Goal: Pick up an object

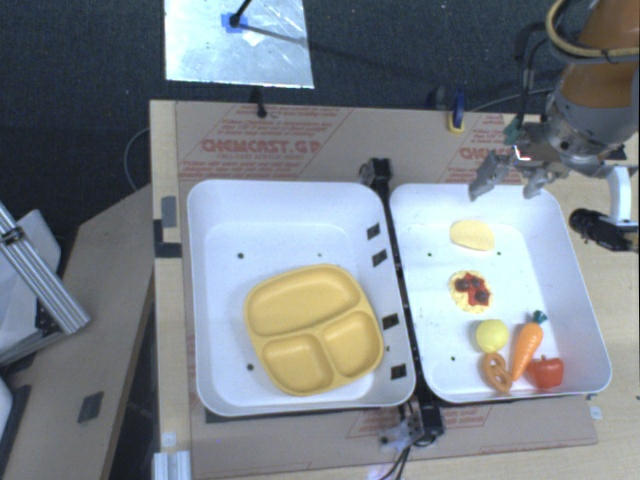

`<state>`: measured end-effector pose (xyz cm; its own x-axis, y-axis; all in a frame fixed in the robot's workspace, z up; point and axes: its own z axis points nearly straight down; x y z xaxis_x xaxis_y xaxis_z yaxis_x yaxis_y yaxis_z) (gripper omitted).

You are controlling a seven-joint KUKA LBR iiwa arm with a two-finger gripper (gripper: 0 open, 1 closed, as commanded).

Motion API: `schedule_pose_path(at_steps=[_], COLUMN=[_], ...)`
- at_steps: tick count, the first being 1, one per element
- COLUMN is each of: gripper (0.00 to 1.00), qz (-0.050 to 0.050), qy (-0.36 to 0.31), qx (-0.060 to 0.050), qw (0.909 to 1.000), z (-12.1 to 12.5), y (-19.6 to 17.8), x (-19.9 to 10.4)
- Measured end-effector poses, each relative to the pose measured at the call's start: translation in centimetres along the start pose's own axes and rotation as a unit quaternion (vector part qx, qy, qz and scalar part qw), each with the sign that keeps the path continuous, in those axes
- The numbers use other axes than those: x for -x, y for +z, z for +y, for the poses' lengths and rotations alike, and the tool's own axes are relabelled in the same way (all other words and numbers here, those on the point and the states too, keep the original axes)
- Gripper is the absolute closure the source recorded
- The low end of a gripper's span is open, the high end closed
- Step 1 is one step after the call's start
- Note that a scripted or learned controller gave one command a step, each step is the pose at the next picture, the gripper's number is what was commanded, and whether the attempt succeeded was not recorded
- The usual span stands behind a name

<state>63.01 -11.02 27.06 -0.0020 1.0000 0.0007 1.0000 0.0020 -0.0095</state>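
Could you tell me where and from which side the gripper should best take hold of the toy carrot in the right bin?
Probably from above, across the carrot's orange middle. It lies flat, greens pointing up-right; the lemon and tomato crowd its sides.

Arm (598, 38) cut off at right edge, pretzel (496, 371) partly hidden behind carrot (525, 347).

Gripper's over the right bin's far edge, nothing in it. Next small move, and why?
Probably lower the gripper toward the pale yellow piece: its jaws stand open with nothing between them, and that piece lies nearest, just below it, apart from the other toys in the right bin.
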Motion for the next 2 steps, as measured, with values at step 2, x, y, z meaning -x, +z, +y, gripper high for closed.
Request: schedule_pose_path(at_steps=[2], gripper=[0.0], qz=[-0.001], qy=[-0.002], qx=[0.004], qw=[1.0], z=[1.1], y=[4.9], x=[-0.5])
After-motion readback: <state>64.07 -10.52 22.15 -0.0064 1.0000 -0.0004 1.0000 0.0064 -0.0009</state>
